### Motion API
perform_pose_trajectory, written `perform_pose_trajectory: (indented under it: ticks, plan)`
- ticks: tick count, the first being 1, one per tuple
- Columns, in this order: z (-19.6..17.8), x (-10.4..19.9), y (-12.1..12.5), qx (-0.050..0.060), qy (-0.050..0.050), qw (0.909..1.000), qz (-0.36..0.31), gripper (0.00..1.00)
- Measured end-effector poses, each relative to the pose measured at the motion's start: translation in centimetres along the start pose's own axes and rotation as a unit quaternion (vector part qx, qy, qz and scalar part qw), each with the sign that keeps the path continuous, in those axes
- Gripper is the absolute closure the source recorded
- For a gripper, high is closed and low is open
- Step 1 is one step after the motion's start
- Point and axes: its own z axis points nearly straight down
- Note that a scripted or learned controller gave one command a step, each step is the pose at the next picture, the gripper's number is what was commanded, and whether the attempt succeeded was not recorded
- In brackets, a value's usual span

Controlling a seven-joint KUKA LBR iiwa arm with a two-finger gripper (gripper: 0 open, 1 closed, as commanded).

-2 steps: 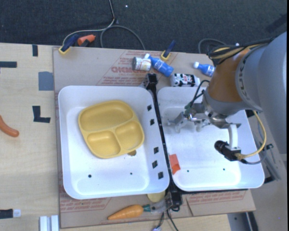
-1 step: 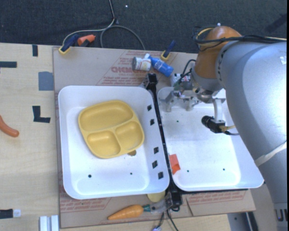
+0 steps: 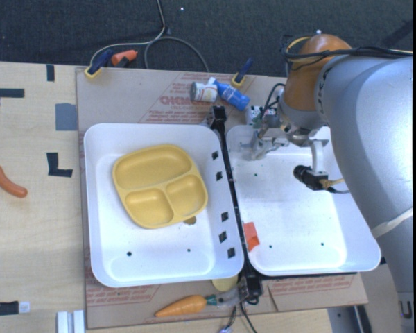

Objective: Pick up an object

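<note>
Yellow plastic, stiff and light: divided plate (image 3: 161,184) in the left bin (image 3: 100,207), well left of the claw (image 3: 258,141). Slick and shallow, best pinched across its raised rim. Claw low in the right bin's (image 3: 298,248) far corner; spread or pressed together, cannot tell. Farther back, bottle (image 3: 220,92) on the desk (image 3: 28,130).
</note>
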Motion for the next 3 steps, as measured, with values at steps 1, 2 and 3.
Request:
perform_pose_trajectory:
  ticks: [1, 2, 3]
  plan:
    - [0.1, 0.0, 0.0, 0.000, 0.000, 1.0000, 0.000, 0.00]
    - [-1.0, 0.0, 0.0, 0.001, -0.001, 1.0000, -0.001, 1.00]
    - [-9.3, 8.2, -6.1, 0.001, 0.003, 1.0000, -0.002, 1.00]
